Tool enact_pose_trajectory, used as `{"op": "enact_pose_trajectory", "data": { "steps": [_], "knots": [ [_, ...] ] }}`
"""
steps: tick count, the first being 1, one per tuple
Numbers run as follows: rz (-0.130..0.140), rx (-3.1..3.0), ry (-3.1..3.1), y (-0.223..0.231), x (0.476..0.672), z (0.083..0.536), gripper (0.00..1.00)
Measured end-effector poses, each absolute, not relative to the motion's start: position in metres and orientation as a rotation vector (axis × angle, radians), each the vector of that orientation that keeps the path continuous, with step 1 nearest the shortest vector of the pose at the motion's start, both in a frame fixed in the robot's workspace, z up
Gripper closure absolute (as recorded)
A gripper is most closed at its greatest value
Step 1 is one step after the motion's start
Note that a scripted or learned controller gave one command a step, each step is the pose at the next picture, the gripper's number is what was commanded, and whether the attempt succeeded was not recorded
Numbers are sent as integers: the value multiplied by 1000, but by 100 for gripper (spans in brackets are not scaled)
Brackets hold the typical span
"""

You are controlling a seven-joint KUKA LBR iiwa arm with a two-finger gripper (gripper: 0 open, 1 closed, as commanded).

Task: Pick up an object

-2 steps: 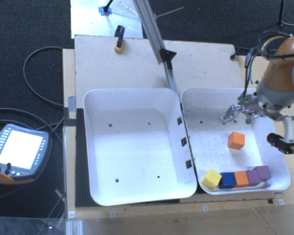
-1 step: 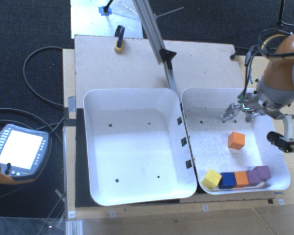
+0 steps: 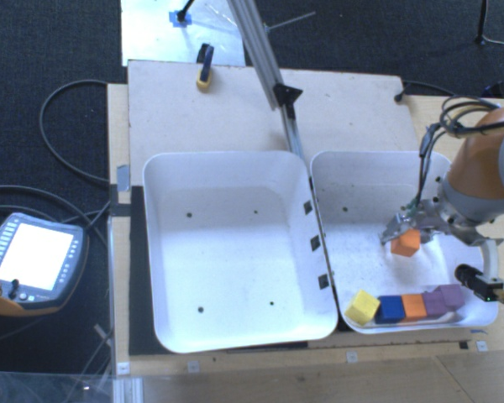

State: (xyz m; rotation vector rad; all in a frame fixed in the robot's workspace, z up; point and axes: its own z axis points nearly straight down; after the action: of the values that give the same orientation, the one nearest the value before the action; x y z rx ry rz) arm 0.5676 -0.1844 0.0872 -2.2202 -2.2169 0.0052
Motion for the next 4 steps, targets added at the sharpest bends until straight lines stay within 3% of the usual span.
{"op": "enact_pose_trajectory", "data": {
  "steps": [1,2,3,4],
  "knots": [
    [-3,-2220,-2227,-183,571,101,100],
    [-8,-2213,-2235,-130,581,152,100],
    [-9,-2209,-2236,-63,568,192,100],
    [-5,-2207,-2233,1,564,190,100]
  ]
}}
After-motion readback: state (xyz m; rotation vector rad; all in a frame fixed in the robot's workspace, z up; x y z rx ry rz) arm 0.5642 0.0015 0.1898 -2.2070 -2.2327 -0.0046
